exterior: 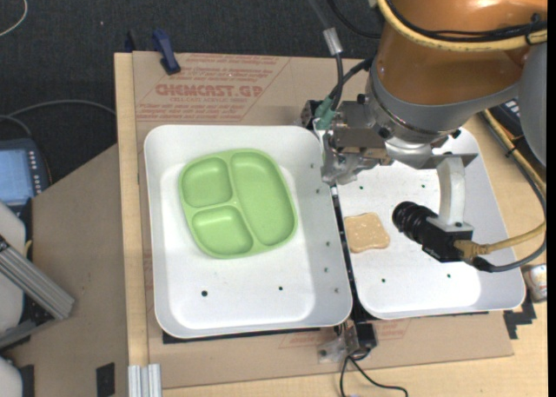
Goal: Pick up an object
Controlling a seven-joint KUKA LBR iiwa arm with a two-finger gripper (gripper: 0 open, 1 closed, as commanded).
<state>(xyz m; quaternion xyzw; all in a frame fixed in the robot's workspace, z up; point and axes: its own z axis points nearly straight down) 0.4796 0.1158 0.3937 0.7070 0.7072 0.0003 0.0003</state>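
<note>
A tan, toast-shaped flat piece lies in the right bin, near its left wall. A light green divided plate rests in the left bin. My gripper hangs under the big orange-banded wrist, above the divide between the two bins at their far end. It is a short way beyond the tan piece and apart from it. The wrist body hides much of the gripper.
A black cylindrical part on a white bracket hangs from the wrist over the right bin, just right of the tan piece, with a cable trailing right. A cardboard sheet lies under both bins. Cables run behind.
</note>
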